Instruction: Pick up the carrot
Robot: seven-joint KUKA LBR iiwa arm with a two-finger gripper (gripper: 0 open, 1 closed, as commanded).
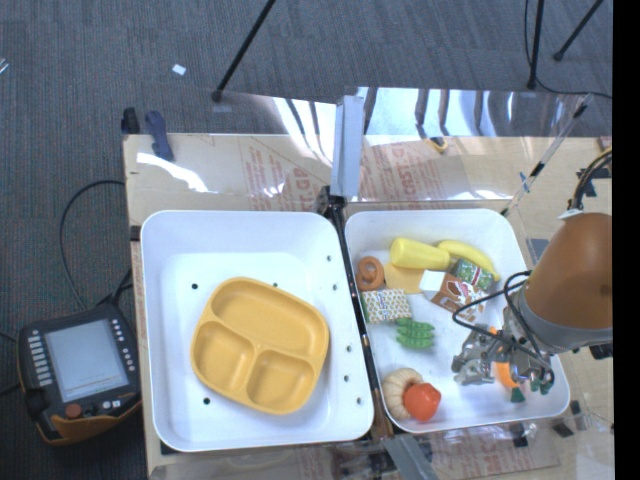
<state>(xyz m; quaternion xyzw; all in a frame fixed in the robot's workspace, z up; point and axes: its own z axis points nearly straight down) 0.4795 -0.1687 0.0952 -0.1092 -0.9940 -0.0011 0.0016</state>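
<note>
The carrot [507,374] is a small orange piece with a green top, lying in the front right corner of the right bin [500,223]. My gripper [497,360] hangs right over it, at the end of the arm with its orange band [575,273], and covers much of it. Whether the carrot is gripped is hidden by the gripper body.
The right bin also holds a yellow corn cob [420,254], a banana [470,256], a donut [371,272], a small carton [455,290], a patterned packet [386,306], a green pea pod [415,334], a bread roll [398,384] and a red tomato [423,401]. A yellow divided plate [260,346] lies in the left bin [165,268].
</note>
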